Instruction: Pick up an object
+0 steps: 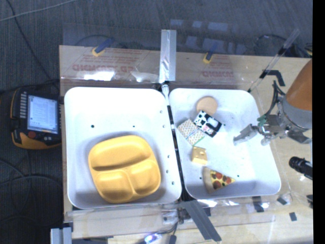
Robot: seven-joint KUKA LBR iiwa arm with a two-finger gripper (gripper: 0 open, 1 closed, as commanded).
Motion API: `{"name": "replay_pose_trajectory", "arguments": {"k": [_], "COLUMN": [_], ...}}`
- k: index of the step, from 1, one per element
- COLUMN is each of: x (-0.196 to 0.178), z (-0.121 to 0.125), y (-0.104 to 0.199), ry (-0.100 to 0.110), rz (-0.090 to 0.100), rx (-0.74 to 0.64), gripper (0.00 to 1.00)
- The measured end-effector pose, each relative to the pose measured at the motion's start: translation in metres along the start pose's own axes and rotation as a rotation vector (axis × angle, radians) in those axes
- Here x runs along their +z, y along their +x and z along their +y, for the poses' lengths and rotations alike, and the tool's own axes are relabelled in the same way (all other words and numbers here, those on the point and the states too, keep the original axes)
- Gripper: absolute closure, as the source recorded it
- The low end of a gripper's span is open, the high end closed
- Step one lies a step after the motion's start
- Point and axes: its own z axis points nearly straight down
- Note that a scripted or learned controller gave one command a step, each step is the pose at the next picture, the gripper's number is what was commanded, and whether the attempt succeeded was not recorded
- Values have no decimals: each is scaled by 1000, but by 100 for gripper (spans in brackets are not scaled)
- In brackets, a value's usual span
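The right bin (264, 182) holds several small toy foods. A round tan cookie (206, 104) lies at the back, with a black-and-white spotted block (208, 122) and a checkered packet (189, 131) just in front of it. A yellow cheese wedge (199, 155) and a pizza slice (217, 180) lie nearer the front. My gripper (252, 138) hangs over the right side of this bin, open, with nothing between its fingers. It is well to the right of all the toys.
A yellow divided plate (125, 166) lies in the left bin (81, 111). An orange-and-black handheld screen (38, 117) rests on the floor to the left of the bench. Clear plastic sheeting and tape cover the back of the bench (152, 65).
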Motion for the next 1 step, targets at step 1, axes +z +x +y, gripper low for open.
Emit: {"name": "replay_pose_trajectory", "arguments": {"k": [1], "x": [76], "z": [59], "y": [52], "ry": [1], "rz": [-1], "rx": [41], "gripper": [0]}}
